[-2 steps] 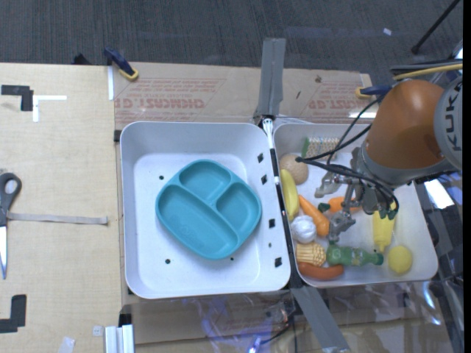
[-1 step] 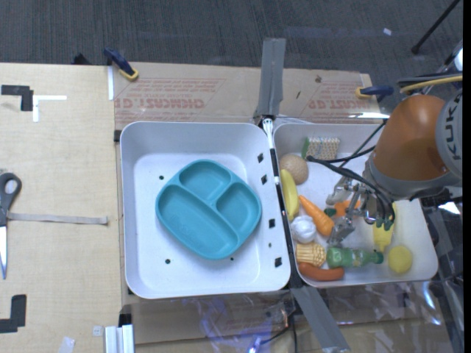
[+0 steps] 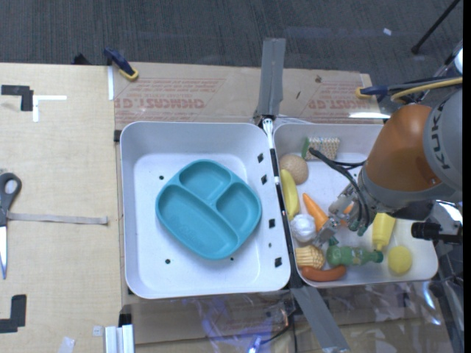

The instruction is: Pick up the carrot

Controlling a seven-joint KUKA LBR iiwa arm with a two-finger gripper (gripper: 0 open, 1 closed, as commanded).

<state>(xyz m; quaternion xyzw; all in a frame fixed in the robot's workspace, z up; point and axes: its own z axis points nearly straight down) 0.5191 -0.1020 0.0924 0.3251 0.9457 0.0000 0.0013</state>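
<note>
The orange carrot [image 3: 315,209] lies tilted in the right bin [image 3: 346,132], between a yellow banana [image 3: 289,192] and my gripper. My gripper [image 3: 337,223] hangs low in that bin, just right of the carrot's lower end, under the arm's orange band [image 3: 399,151]. Its fingers are hard to make out among the toys. Nothing shows clearly between them.
The right bin also holds a tan ball [image 3: 295,169], a white garlic-like piece [image 3: 302,228], corn [image 3: 309,255], a red sausage [image 3: 324,273], a green item [image 3: 352,255], a yellow block [image 3: 383,230] and a lemon [image 3: 399,259]. A blue divided plate [image 3: 209,209] lies in the left bin [image 3: 136,197].
</note>
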